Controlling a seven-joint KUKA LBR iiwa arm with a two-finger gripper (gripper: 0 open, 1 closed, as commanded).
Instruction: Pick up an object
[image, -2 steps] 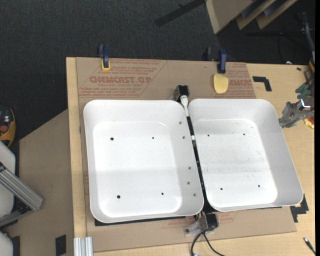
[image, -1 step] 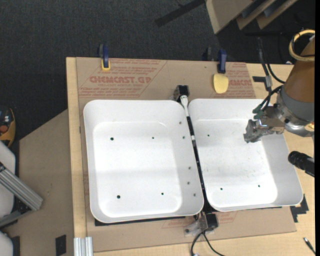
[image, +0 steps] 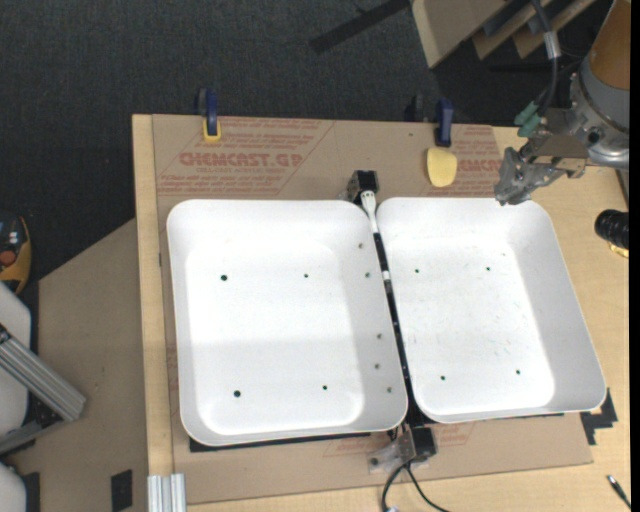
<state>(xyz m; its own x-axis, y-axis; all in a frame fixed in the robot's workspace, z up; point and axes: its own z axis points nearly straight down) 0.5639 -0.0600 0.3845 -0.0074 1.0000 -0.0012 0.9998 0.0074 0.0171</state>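
Note:
My gripper (image: 514, 186) hangs over the far right corner of the right white bin (image: 560, 300), just above its back rim. A small pale yellow object (image: 441, 166) lies on the cardboard board behind that bin, to the left of the gripper and apart from it. The left white bin (image: 190, 300) sits alongside, its floor showing a few small dark dots. The arm's grey wrist with its orange band (image: 610, 50) enters from the upper right.
Two blue clamps (image: 208, 105) (image: 443, 118) pin the board's far edge. A black bracket (image: 362, 184) and cable run between the bins. A dark cylinder (image: 612, 226) lies right of the right bin. Metal framing (image: 40, 380) stands at the left.

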